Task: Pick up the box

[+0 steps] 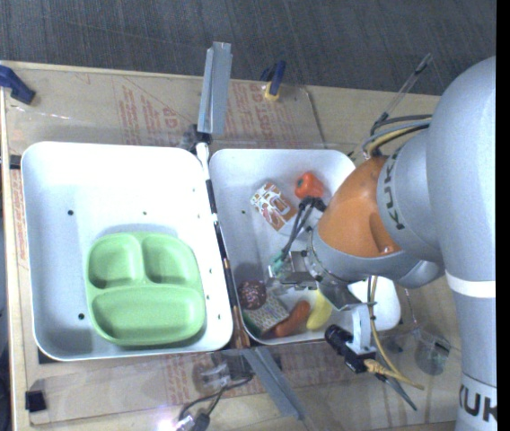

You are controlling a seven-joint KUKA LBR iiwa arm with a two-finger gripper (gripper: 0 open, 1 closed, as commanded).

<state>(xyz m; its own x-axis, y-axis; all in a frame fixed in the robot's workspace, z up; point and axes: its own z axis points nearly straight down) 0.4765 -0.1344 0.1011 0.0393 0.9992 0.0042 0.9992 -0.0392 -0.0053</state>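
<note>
Grey and bulky, the arm (452,196) fills the 3 o'clock side, its orange band (358,218) hanging over the right bin (237,173). Below the band the gripper (284,272) reaches toward 9 o'clock, low over the bin's floor; whether it is spread or pressed together cannot be told, and nothing shows between its tips.

At the bin's 12 o'clock end lies the box (273,203), small and flat, white with red and brown print, turned at a slant. It sits apart from the gripper, just beside an orange-red lump (307,185) at its 2 o'clock.

At the 6 o'clock end a dark round thing (252,292), a patterned packet (267,314), an orange stick (293,319) and a yellow piece (320,313) crowd together, just under the gripper.

At 9 o'clock the left bin (57,205) holds a green three-part tray (145,288).
</note>
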